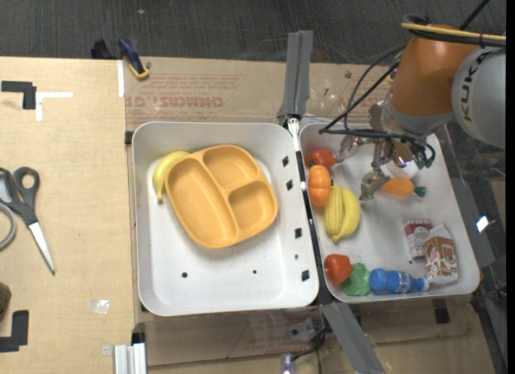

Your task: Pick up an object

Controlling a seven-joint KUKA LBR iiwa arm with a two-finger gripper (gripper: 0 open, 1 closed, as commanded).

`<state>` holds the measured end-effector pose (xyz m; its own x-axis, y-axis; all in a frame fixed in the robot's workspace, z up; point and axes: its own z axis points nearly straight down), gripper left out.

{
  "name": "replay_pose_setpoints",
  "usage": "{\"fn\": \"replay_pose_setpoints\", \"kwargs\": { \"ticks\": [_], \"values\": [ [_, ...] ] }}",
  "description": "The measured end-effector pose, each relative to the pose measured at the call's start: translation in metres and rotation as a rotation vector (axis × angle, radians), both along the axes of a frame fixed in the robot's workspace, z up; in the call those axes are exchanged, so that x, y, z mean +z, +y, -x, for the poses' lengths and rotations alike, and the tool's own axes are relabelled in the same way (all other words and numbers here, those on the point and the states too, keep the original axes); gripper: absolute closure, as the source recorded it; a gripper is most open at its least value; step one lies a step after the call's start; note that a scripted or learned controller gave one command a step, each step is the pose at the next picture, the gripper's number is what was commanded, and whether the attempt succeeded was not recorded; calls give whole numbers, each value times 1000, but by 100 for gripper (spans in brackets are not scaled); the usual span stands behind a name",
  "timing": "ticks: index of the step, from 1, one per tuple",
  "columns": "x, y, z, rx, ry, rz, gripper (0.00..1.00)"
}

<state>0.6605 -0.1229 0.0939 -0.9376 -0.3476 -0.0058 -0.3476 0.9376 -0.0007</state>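
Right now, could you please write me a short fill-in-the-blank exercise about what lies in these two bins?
1. The divided yellow plate lies in the ____ bin.
2. The banana bunch lies in the ____ bin.
3. Just above that bunch sits a small ____ fruit.
4. The gripper hangs beside the toy ____.

Missing words: left; right; orange; carrot

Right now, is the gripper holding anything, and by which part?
Nothing visibly held. The gripper hangs over the right bin, just left of the toy carrot, with nothing seen between its fingers.
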Motion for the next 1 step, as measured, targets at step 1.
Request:
{"fn": "replay_pose_setpoints", "kwargs": {
  "ticks": [1],
  "values": [
    [-1, -69, 81, 60, 2, 1, 0]
  ]
}}
